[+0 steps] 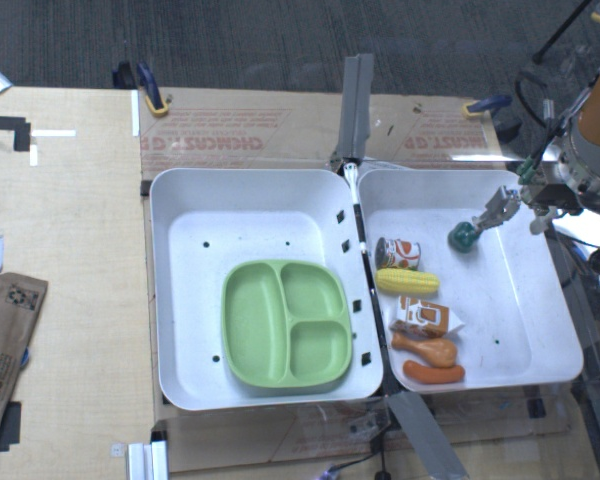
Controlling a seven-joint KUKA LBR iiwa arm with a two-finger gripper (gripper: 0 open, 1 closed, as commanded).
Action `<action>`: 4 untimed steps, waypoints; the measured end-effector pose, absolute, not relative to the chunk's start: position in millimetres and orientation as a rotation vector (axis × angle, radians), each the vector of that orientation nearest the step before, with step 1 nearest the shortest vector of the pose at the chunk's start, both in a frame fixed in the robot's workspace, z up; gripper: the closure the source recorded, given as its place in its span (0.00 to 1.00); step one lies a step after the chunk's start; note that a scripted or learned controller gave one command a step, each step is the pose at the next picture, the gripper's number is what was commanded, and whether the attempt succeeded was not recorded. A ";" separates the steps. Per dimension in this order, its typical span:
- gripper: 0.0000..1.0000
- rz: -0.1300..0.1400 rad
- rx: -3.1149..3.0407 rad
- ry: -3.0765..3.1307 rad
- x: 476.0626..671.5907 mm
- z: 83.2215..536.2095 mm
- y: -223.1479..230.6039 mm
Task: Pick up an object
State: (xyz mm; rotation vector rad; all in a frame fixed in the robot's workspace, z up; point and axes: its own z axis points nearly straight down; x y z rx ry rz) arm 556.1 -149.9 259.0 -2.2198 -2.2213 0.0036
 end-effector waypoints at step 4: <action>0.00 0.003 -2.204 -2.237 577.0 91.2 -116.1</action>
